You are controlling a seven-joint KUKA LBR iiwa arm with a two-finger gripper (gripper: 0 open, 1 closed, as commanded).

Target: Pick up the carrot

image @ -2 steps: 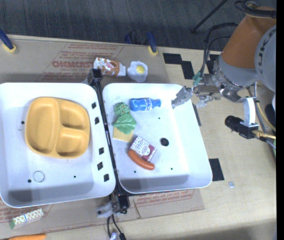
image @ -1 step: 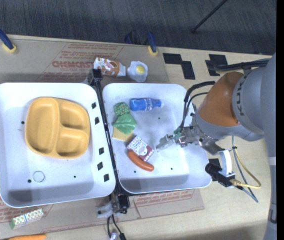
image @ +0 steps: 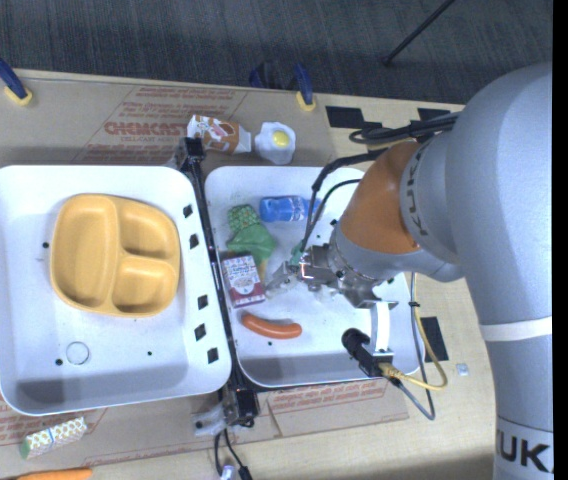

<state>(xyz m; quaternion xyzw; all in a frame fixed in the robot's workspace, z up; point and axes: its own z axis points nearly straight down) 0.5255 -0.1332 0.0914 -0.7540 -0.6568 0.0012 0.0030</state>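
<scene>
Long orange carrot [image: 271,325] lying flat in the right white bin [image: 294,373], at about seven o'clock from the metal two-finger gripper [image: 289,274] and close by. Cannot tell if jaws are apart or together. Best to go down slowly, straight over the middle, then squeeze

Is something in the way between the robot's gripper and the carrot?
Nothing visible. Bare floor of the right white bin lies between the gripper and the long orange-red carrot. The small red carton sits off to the side, not across the path.
</scene>
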